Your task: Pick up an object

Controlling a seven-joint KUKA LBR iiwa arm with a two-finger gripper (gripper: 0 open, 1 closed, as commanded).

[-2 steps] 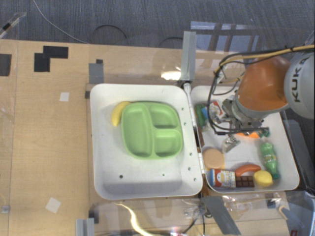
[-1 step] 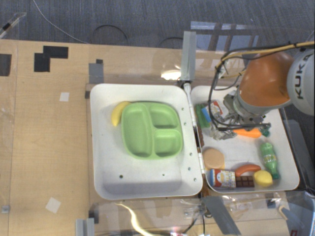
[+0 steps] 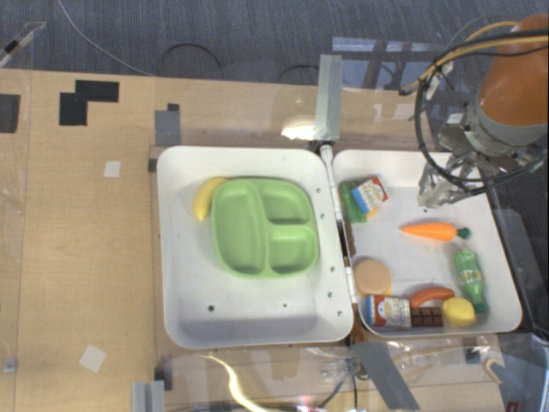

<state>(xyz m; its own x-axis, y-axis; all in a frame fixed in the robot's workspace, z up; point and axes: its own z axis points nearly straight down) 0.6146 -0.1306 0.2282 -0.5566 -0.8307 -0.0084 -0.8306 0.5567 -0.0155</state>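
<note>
Toy carrot (image 3: 429, 230) lies flat on right bin (image 3: 506, 312) floor, just below and beside claw (image 3: 437, 191). Claw hangs above, nothing between its prongs; spread or pressed, cannot tell. Likely lining up; green bottle (image 3: 468, 275) further below.

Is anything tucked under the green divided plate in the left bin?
A banana pokes out from beneath the upper-left edge of the green divided plate; its far end is hidden by the plate. Whatever else may lie beneath is covered. The plate's compartments hold nothing.
</note>
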